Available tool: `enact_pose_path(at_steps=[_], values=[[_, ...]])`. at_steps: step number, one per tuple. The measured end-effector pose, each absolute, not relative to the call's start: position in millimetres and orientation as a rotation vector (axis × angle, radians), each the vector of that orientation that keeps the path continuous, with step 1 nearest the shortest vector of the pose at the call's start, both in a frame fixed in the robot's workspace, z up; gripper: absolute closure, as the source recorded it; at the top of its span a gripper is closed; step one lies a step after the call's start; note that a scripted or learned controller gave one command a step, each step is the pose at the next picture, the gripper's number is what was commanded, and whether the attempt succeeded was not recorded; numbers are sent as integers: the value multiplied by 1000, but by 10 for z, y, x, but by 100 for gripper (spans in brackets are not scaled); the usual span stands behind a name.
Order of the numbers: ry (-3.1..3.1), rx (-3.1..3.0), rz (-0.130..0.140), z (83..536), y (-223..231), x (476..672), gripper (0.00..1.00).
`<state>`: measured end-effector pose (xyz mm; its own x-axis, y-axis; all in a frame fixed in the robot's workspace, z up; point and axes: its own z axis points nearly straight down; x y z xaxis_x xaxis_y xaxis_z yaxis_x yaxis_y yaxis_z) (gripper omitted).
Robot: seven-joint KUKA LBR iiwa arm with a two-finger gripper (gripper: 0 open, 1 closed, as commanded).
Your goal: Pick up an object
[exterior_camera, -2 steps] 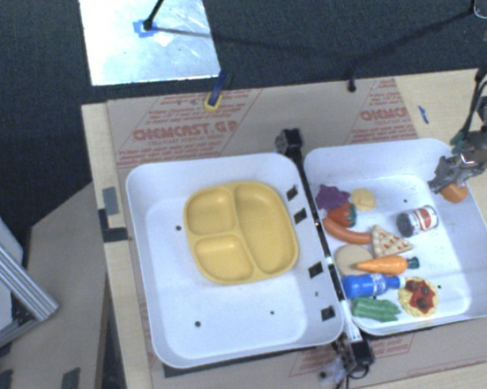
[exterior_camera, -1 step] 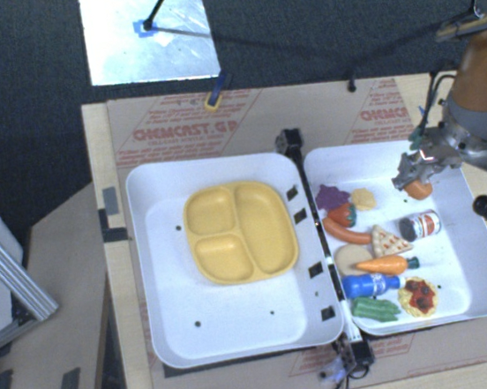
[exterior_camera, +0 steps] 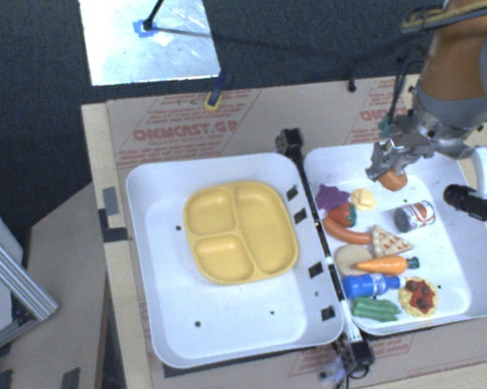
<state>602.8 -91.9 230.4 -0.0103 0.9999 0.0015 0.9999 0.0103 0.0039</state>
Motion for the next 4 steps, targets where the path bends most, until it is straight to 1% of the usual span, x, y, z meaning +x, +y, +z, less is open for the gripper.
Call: enact_pose_path(at_steps=[1,2,3,4], values=[[2231,2210,6,2321,-422,6146,100],[2222,2219,1,2333,-514,6110,100],[2224,2217,0,2324,-505,6102,100],[2226,2215,1,2243,-434,6185,100]])
